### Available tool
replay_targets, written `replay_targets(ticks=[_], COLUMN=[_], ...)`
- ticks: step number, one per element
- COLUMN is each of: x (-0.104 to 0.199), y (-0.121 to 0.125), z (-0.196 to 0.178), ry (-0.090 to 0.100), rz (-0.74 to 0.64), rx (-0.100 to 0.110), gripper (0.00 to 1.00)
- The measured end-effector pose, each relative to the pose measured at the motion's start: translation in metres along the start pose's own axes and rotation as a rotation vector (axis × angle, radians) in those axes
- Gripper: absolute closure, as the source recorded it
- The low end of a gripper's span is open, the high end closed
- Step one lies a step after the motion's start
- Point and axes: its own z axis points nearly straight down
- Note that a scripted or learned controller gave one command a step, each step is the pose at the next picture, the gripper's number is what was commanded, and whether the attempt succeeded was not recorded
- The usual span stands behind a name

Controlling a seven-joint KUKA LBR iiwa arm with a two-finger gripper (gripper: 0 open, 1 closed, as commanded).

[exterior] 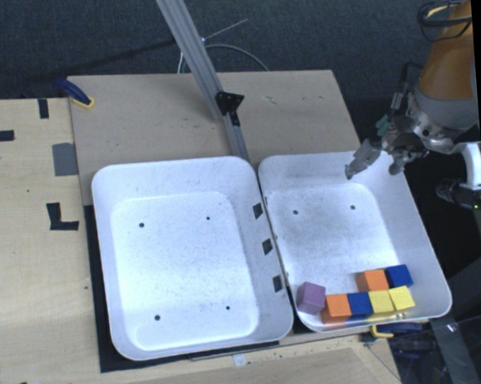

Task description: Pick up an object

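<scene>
A pale wooden bench [29, 245] bears two shallow white plastic bins. In the right bin [408, 215], small coloured foam cubes [360, 295] cluster at its near edge. Over its far right corner hangs the grey two-finger gripper [380, 159], fingers spread, holding nothing.

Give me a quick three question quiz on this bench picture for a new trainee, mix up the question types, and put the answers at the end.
1. True or false: the blocks lie in the left bin.
2. Multiple choice: where is the gripper? A) down among the blocks B) at the far right corner of the right bin C) above the middle of the left bin
3. Fill in: the block standing a little apart at the left end of the cluster is ____.

Key:
1. False; they sit along the near edge of the right bin.
2. B; it is well away from the blocks, with nothing between its fingers.
3. Purple.
</scene>
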Motion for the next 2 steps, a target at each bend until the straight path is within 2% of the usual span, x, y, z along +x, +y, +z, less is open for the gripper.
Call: replay_targets(ticks=[1, 2], x=[0.039, 0.059], y=[0.031, 0.042], z=[0.061, 0.079], ry=[0.002, 0.0], rz=[-0.003, -0.001], rx=[0.005, 0.002], gripper=[0.0, 0.0])
